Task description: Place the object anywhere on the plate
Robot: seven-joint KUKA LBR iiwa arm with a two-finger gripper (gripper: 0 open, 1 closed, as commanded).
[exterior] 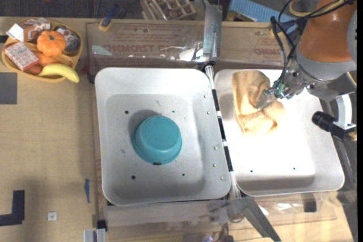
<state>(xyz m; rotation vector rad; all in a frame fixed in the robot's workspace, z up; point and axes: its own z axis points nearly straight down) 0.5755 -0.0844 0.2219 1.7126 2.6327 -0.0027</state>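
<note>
End effector point(266, 97) (fingertips obscured) presses cloth point(255, 107).

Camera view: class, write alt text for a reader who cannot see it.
A grey and orange robot arm reaches from the right, its gripper down at a crumpled tan cloth in the right white bin. The left white bin holds an upturned teal bowl. A basket of toy food sits far left on the bench.
</note>
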